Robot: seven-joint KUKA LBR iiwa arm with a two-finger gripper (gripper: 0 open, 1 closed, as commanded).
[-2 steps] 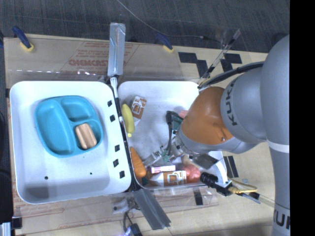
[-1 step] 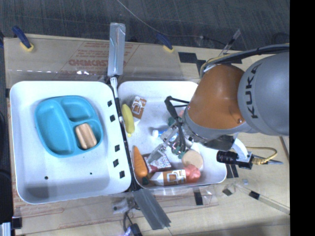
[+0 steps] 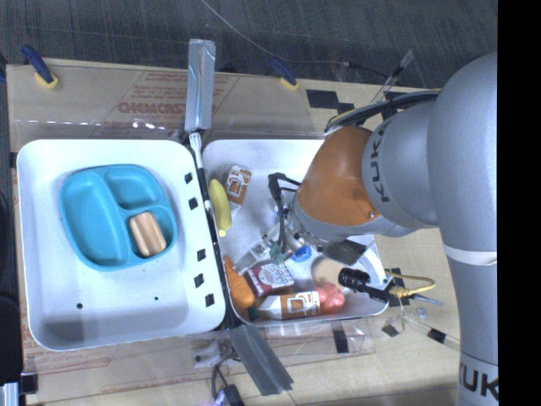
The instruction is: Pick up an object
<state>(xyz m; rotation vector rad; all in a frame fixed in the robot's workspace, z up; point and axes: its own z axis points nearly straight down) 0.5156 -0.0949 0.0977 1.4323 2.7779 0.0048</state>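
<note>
Right of centre, low in the frame, the gripper [image 3: 283, 242] is seen down among the right bin's [image 3: 254, 155] clutter. Whether it grips anything cannot be told. A packet [image 3: 272, 275] lies just below it, a banana [image 3: 220, 205] up-left, long axis running up-down.

Robotics lab: KUKA arm [image 3: 431, 167], 2 white bins [image 3: 51, 252], taped cardboard [image 3: 127, 91].

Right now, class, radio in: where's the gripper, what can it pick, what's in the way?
Gripper low in right bin. Banana, carrot, bottle crowd beside it. Left bin: blue tray, hot dog.
</note>
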